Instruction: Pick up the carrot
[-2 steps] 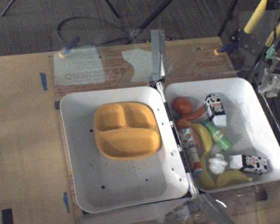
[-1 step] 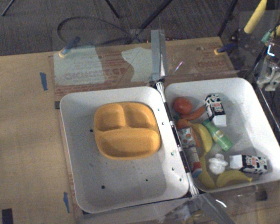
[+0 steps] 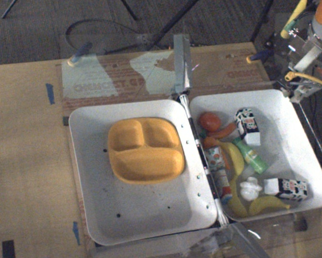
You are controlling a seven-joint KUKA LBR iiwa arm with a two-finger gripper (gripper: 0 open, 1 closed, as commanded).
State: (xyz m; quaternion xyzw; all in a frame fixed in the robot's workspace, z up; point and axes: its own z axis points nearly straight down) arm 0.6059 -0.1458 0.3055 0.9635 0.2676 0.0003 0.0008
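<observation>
While the carrot (image 3: pixel 226 130) lies beside the tomato (image 3: pixel 210 121), I cannot tell the end effector's state.

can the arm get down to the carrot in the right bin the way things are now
Probably yes. The carrot lies uncovered from above, but it is crowded: a red tomato touches it on one side and a milk carton sits close by.

High slanted view over both bins (image 3: pixel 91 179)
</observation>
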